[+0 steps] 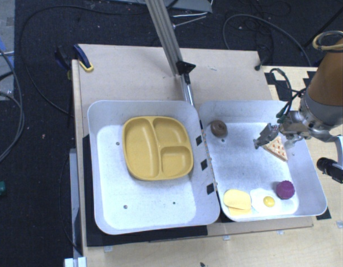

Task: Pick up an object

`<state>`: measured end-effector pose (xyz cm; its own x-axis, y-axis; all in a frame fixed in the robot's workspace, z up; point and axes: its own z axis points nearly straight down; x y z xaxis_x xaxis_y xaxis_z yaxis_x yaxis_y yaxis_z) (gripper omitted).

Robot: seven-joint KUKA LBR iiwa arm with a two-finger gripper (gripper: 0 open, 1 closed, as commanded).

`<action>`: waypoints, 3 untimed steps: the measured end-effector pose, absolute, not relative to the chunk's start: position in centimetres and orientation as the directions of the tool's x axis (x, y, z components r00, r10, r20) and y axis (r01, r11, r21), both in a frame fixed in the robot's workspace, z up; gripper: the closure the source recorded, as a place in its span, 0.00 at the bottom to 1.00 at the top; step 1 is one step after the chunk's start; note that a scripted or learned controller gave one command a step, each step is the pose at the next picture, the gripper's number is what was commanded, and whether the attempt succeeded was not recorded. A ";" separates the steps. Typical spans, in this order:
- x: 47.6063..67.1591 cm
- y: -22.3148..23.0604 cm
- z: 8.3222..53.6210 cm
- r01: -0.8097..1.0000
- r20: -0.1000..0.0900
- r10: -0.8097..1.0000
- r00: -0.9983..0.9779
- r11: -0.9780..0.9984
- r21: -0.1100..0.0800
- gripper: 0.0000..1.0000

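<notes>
Gripper [268, 138] — we can't tell whether it grasps anything — hangs over the right bin [238, 166], just beside a flat, triangular pizza slice [277, 148] lying near the far right wall. Outward we see a round purple ball [285, 189], a fried egg [265, 200], a smooth yellow piece [237, 199], a brown lump [218, 128] — and a yellow divided plastic plate [158, 148] in the left bin [104, 204].

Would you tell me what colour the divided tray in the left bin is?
Mustard yellow tray, seen in the camera view.
</notes>
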<state>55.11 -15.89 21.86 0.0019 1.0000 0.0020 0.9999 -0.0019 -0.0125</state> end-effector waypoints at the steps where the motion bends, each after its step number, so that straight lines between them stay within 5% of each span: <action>1: 55.4 -15.9 22.5 1.000 0.000 1.000 -0.001 0.001 0.000 0.00; 3: 55.3 -16.5 12.0 1.000 0.001 1.000 0.001 -0.001 -0.005 0.00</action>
